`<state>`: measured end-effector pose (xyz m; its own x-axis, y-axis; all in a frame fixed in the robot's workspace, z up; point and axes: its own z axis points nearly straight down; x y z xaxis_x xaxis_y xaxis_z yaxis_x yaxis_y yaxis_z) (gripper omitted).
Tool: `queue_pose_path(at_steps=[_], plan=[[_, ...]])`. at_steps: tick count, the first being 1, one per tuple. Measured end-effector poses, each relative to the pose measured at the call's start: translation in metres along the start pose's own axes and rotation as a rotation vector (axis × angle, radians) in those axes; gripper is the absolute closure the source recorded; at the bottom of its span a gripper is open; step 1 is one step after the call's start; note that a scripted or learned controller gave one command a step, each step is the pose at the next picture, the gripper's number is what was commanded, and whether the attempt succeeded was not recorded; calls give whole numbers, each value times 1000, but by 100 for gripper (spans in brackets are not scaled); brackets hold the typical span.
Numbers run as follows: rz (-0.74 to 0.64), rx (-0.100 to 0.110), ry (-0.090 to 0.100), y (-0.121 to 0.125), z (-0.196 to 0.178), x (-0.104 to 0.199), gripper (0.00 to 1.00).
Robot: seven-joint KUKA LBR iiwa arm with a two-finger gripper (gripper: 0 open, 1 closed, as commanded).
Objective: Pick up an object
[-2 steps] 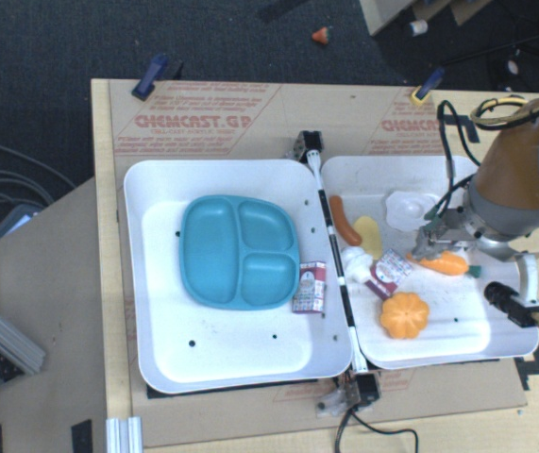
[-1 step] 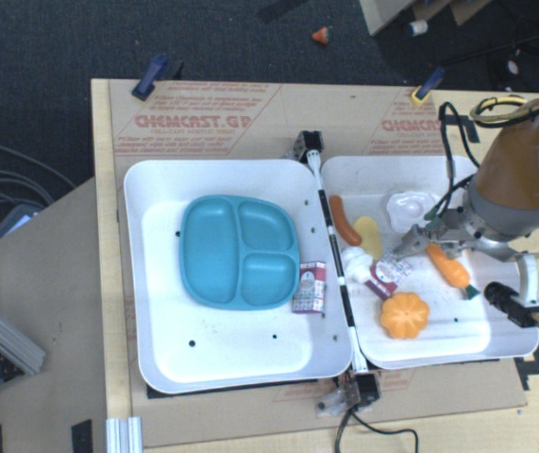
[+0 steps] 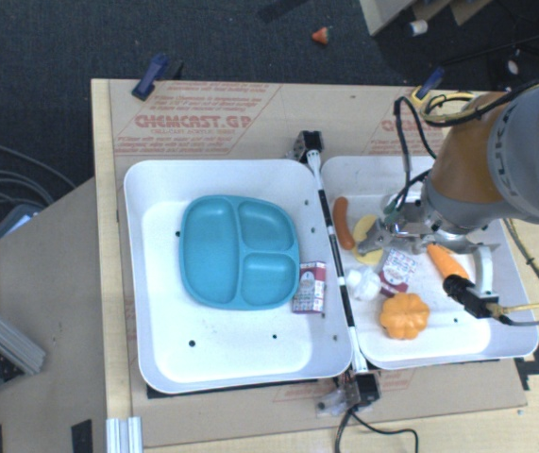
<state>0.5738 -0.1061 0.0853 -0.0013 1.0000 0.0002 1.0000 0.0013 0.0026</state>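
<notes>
My gripper (image 3: 383, 237) is low in the right bin (image 3: 458, 343), near its left-centre. It hangs right beside a yellow piece (image 3: 364, 227) and just above a white-and-red packet (image 3: 399, 268). A reddish sausage (image 3: 344, 222) lies along the bin's left wall. An orange carrot (image 3: 446, 260) sits to the right of the gripper, partly under the wrist. In front of it rests an orange pumpkin-like toy (image 3: 404, 315), and a small white lump (image 3: 363, 282) lies by the left wall. I see nothing lifted off the bin floor.
The left bin (image 3: 156, 347) holds a blue divided plate (image 3: 238, 252) and a small red-and-white box (image 3: 310, 287) against its right wall. The grey arm (image 3: 514, 149) with its orange band covers the right bin's back right. Black cables run past the wrist.
</notes>
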Motion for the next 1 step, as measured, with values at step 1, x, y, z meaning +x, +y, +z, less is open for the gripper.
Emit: queue_pose_path(at_steps=[1], plan=[[1, -1, 1, 1, -10, 0, 100]])
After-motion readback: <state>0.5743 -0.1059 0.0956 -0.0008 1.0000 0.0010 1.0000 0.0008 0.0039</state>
